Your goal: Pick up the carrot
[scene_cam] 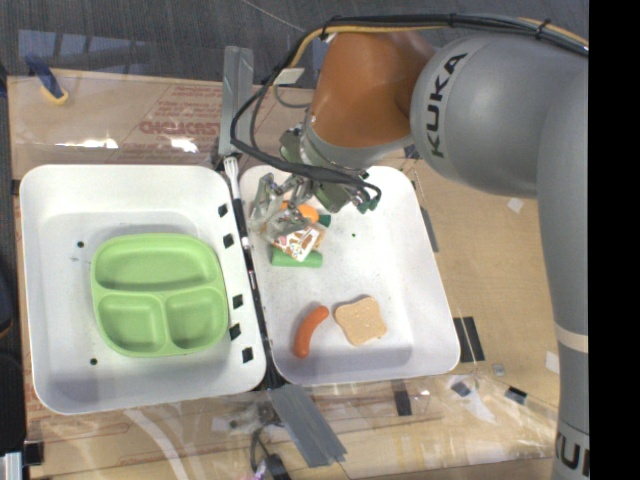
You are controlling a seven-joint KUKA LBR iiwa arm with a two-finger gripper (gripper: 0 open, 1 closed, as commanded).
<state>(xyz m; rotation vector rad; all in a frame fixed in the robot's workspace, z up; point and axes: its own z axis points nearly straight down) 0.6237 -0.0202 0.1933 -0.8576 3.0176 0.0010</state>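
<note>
Finding: the gripper [285, 203] sits low in the right bin [400, 268], at its upper left corner close to the divider between the two bins. Its metal fingers are tangled visually with a small cluster of items, and how far apart they stand cannot be made out; nothing can be confirmed as held.

Finding: a small orange piece [308, 212], judged to be the carrot, lies directly beside the gripper, on its right. Just below the gripper lies a green-edged packet [297, 247] with printed colours, touching or overlapping the orange piece; which, I cannot tell.

Other contents, taken from the gripper: a sausage [309, 329] well below it, a toast slice [360, 321] below and to the right. The green divided plate [158, 293] lies in the left bin [60, 268], below and left of the gripper.

Assessment: the step in hand appears to be closing on the carrot. To do it well, the fingers should straddle the orange piece alone, clear of the packet. The bin wall and divider lie close, so a straight vertical lift is advisable. A grasp should be verified before any travel.
</note>
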